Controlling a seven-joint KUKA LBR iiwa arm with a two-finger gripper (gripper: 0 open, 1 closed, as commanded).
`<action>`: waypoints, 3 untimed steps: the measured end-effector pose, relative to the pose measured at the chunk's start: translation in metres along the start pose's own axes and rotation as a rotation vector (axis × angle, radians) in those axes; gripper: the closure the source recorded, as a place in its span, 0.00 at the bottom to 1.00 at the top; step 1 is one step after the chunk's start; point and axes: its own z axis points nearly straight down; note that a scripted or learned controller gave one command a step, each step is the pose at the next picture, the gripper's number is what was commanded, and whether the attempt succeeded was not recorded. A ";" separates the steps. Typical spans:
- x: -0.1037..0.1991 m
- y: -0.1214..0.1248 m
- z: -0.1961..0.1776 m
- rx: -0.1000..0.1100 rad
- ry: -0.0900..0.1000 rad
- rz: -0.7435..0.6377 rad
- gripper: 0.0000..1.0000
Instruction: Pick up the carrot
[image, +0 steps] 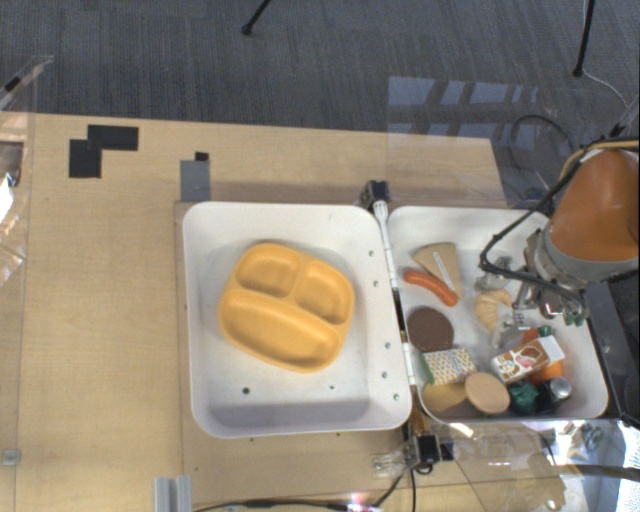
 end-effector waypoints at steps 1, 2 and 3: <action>-0.038 -0.004 0.007 0.000 -0.007 0.101 0.00; 0.002 -0.026 0.006 0.001 -0.004 -0.212 0.00; 0.050 -0.006 0.003 0.003 -0.022 -0.198 0.00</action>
